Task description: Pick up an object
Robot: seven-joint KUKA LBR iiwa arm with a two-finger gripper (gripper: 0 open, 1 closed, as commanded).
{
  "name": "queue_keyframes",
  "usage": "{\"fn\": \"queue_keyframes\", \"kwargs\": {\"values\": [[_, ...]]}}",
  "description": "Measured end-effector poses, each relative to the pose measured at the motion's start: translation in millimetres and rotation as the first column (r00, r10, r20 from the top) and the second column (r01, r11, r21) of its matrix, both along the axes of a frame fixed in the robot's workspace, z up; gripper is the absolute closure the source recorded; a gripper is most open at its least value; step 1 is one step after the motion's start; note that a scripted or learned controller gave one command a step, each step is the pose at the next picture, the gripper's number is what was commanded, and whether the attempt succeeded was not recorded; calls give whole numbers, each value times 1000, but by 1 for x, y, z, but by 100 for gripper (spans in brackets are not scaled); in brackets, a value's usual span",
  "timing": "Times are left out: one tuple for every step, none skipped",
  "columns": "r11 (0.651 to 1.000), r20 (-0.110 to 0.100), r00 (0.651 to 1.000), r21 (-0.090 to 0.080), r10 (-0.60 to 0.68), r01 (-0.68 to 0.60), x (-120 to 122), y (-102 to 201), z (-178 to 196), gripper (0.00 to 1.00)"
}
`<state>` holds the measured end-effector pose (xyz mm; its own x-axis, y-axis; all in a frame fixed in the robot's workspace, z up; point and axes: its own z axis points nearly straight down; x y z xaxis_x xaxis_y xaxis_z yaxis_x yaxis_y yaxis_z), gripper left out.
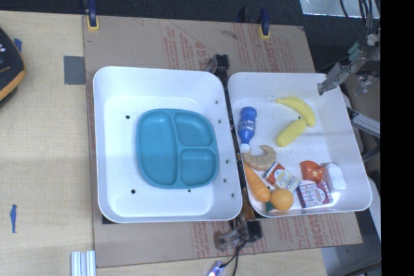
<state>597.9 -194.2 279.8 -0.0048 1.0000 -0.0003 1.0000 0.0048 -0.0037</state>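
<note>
The right bin holds several toy items. A blue bottle lies by its left wall, with a yellow banana and a corn cob toward the back. A tan croissant, a carrot, an orange, a red strawberry-like piece and small cartons crowd the front. My gripper hangs at the bin's far right corner, above the rim and apart from every item.
The left bin contains a blue divided plate. Clamps pin the cardboard base at the back. A dark device sits at the bench's left edge. Cables hang at the upper right.
</note>
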Motion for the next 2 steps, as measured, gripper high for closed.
{"fn": "queue_keyframes", "kwargs": {"values": [[1000,-2,1000,0,1,-1,20,47,-119,0],[1000,-2,1000,0,0,0,-26,43,-189,0]]}}
